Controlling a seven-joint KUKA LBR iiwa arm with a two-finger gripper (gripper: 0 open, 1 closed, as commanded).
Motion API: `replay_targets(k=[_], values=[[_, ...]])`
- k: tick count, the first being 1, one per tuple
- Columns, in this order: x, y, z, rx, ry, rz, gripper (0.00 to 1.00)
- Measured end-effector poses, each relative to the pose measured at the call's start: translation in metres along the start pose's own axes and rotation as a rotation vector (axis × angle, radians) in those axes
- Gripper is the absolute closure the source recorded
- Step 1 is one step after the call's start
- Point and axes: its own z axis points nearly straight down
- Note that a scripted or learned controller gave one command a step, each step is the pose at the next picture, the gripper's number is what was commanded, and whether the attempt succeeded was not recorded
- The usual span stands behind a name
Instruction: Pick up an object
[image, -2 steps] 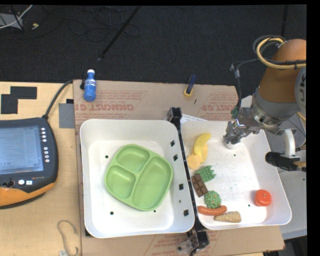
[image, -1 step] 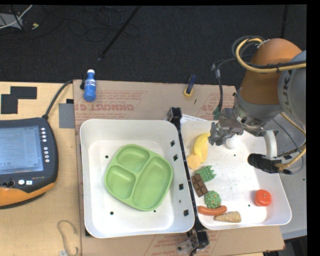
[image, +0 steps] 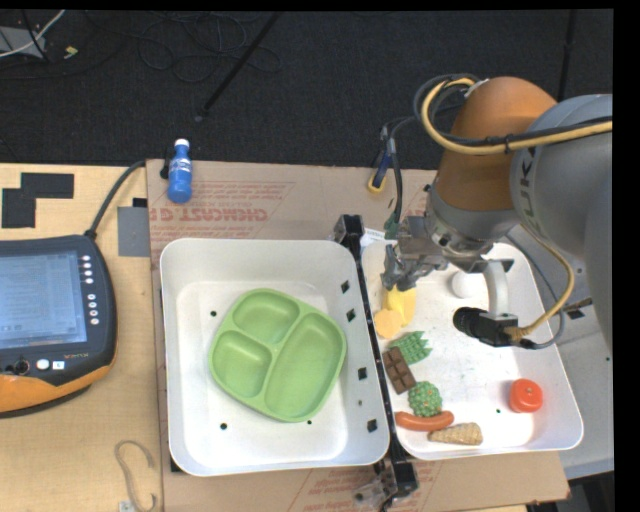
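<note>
A pale yellow block of toy cheese (image: 402, 301) sits directly beneath the claw (image: 402, 277), against the right-hand white bin (image: 560, 395)'s left wall. Whether the claw is spread or pinching cannot be told. The round yellow-orange toy (image: 387, 323) just below crowds the cheese, so a grasp risks slipping or nudging both.

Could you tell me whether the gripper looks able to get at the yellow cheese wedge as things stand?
Probably yes: the gripper hangs just above the cheese in the right bin, and nothing lies on top of it, though the orange piece touches it.
</note>
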Motion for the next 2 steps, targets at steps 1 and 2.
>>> replay_targets(k=[1, 2], values=[[-0.006, 0.002, 0.009, 0.001, -0.002, 0.004, 1.00], [-0.002, -0.007, -0.004, -0.002, -0.001, 0.004, 1.00]])
